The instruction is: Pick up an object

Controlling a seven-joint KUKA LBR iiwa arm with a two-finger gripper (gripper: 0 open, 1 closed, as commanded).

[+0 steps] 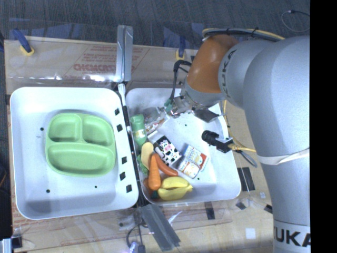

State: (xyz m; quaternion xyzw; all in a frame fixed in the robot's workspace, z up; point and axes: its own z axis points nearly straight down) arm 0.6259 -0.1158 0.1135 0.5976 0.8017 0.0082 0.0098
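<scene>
Over the far part of the right bin (227, 190), the claw (171, 108) hangs low at the end of the big grey arm (263, 88), which comes in from the right with its orange band just above the wrist. From where I stand I cannot tell whether the claw is apart or together; its tip is lost against the clutter beneath it.

Just beside the claw, on its near-left side, lies a crinkled silvery wrapper (154, 121). It looks close enough to touch the claw, though I can't make out any contact. Next to the wrapper, against the bin's left wall, is a green bottle (138, 126).

The other things lie nearer to me than the claw and clear of it, bunched along the left and near side of the bin. A black-and-white cow-patterned toy (167, 151) sits near the middle, with a small printed packet (192, 161) just to its right. A yellow banana (147, 153) lies to the toy's left, an orange carrot (153, 175) runs down from it, and a red sausage (167, 168) slants between carrot and packet. A yellow fruit (175, 187) rests against the near wall.

The left bin (26, 194) holds a green divided plate (81, 144), well apart from the claw. Both bins sit side by side on the pale tabletop (52, 62).
</scene>
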